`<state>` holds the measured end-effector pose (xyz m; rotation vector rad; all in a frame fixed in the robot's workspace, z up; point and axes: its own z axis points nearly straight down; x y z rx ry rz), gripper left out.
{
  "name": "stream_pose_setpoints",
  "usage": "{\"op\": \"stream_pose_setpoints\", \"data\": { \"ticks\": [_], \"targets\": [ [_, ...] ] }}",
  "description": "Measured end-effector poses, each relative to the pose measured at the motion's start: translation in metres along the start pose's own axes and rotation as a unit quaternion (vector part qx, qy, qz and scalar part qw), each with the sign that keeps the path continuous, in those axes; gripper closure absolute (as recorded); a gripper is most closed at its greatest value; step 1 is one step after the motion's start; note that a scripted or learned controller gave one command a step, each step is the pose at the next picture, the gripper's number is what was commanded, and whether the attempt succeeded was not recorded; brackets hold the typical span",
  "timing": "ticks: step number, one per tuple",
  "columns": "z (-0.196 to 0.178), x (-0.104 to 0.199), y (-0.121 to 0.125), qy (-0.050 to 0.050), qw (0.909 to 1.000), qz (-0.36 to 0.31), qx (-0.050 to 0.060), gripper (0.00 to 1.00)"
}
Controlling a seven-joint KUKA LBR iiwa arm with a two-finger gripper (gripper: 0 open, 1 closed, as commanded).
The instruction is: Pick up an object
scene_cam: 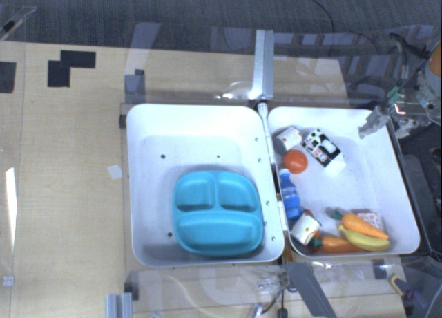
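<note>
My gripper (376, 122) sits at the far right corner of the right bin (373, 171), above the rim; whether it is open or closed cannot be determined from this view, and nothing is visibly held.

Positions relative to the right bin:
- Orange ball (296, 162): far left area, beside the black-and-white block (322, 148).
- Blue bottle (290, 196): along the left wall.
- White cup (304, 227): near left corner.
- Banana (364, 240) and carrot (363, 225): near wall, touching.

The left bin (152, 171) adjoins the right bin and contains a blue divided plate (217, 211).
</note>
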<state>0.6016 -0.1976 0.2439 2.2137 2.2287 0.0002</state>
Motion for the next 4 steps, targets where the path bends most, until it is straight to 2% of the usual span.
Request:
{"op": "stream_pose_setpoints", "data": {
  "ticks": [1,2,3,4],
  "targets": [
    [0.132,0.016,0.031,-0.001,0.9967,0.081,-0.002,0.00],
    [0.156,0.077,-0.003,0.000,0.9963,0.086,-0.004,0.00],
    [0.146,0.078,0.000,0.000,0.9964,0.085,-0.008,1.00],
    [-0.044,0.124,0.050,0.000,0.9947,0.103,-0.002,1.00]
  ]
}}
